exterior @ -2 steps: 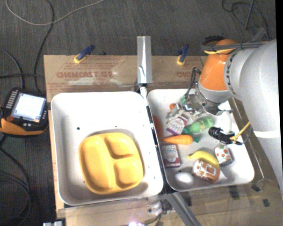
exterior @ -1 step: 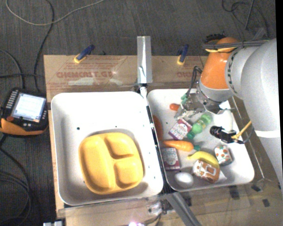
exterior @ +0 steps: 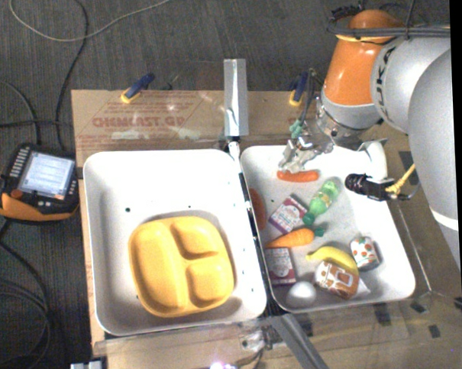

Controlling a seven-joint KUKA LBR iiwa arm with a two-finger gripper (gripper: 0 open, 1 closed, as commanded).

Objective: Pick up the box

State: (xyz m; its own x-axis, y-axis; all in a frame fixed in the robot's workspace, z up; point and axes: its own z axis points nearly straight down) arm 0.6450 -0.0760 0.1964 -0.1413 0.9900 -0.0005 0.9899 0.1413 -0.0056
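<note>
Two white bins sit side by side on the bench, and we record their contents as follows. We find the left bin [exterior: 101, 185] holding a yellow tray [exterior: 182, 264] with three compartments, lying flat toward its near half. We find the right bin [exterior: 399, 276] holding a crowd of small items: a red sausage [exterior: 299, 175] near its far wall, a green bottle [exterior: 322, 200] lying tilted below it, and a carrot [exterior: 291, 238] pointing left at the middle. Between bottle and carrot we note a small purple box [exterior: 286, 214], touching or almost touching the carrot. A second box [exterior: 280, 265] lies near the left wall, just below the carrot. Toward the near edge we see a banana [exterior: 333, 254], a white egg [exterior: 301, 293], a round brown-and-white pack [exterior: 336, 279] and a small red-and-white carton [exterior: 364, 252]. We see the gripper [exterior: 299, 158] hanging over the far end of the right bin, just above the sausage; whether it is released or clenched we cannot tell
</note>
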